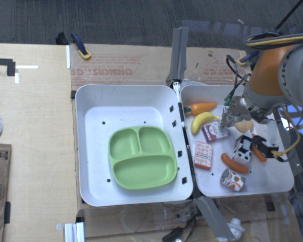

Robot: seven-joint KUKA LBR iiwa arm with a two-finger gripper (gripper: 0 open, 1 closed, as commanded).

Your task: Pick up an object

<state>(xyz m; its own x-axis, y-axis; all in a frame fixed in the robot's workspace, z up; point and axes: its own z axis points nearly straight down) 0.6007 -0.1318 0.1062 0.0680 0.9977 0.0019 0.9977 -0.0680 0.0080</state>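
Down in the right-hand shallow white bin (272,183), the end effector (225,121) hangs low over the clutter, just above a small red-and-white packet (212,132); from where I stand I cannot tell what state it is in, or whether anything is caught in it. Behind it rises the grey arm with its orange band (268,75), reaching in from the right with cables looping around the wrist.

Beside the packet lies a yellow plastic banana (202,121), and just beyond that a toy orange carrot with a green tip (202,107). Nearer the front of the bin sits a flat red-and-white patterned box (203,155), then a reddish-orange toy sausage (234,163) and a small white can with orange markings (232,180) tipped on its side. A black-and-white toy figure (244,148) rests between the sausage and the arm.

The left-hand shallow white bin (91,135) holds a light green plastic tray with three compartments (142,157), lying flat near the middle.

On the light wooden tabletop (30,105), well apart from the bins, a blue-and-yellow clamp (81,47) lies at the far edge.
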